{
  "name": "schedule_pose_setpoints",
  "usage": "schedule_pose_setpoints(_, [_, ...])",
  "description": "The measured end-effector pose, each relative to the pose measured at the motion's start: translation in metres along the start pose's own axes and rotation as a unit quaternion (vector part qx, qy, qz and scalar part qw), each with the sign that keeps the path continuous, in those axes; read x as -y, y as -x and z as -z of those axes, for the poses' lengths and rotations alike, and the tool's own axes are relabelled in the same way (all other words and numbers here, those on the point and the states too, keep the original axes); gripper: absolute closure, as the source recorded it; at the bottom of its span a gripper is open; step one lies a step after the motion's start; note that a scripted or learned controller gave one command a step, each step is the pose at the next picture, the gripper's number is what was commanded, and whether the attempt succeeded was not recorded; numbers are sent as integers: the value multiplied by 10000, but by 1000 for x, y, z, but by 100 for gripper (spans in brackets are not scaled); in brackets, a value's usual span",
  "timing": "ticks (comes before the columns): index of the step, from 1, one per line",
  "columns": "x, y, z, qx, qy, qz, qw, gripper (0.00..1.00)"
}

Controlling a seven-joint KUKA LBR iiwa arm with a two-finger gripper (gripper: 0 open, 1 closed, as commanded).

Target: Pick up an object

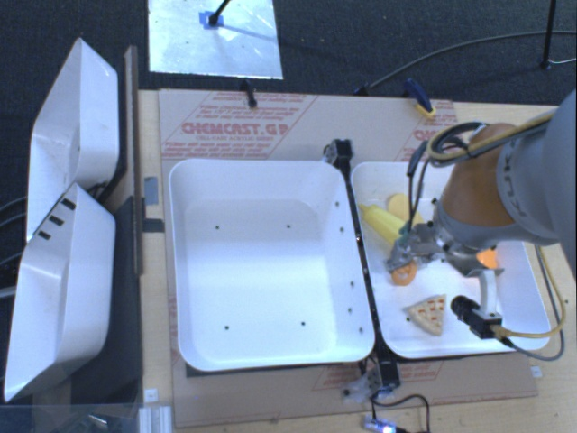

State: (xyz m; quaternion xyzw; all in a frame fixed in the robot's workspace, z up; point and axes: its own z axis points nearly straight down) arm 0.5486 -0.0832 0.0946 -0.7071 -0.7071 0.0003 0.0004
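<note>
**Arm low over the right bin, gripper at a small orange object**

The bench [270,111] carries a sheet of printed cardboard on which two shallow white bins sit side by side. The left bin [189,242] shows only its bare white floor with a few small dark dots. The right bin [532,318] holds several small items and has the arm [518,183] leaning in over it from the right, its grey body and orange band covering much of the bin's upper right part.

Inside the right bin, a yellow, corn-like piece [380,222] lies near the upper left, close to the divider between the bins. A second rounded yellow item [398,205] sits just above it, partly hidden by cables. Near the bin's front lies a pale wedge-shaped piece with red dots [427,314], like a pizza slice.

The gripper [403,258] hangs low just beside the corn-like piece. A small orange object [404,274] sits directly under its tip, touching or nearly so. Whether the tool is apart, together or clamped on that orange object cannot be told from this slant.
</note>
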Motion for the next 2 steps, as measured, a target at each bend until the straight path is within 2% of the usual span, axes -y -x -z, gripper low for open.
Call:
schedule_pose_setpoints(1, [-21,-84,92,-11,36,35,10000,100])
schedule_pose_setpoints(2, [-84,-141,89,-3,12,27,10000,100])
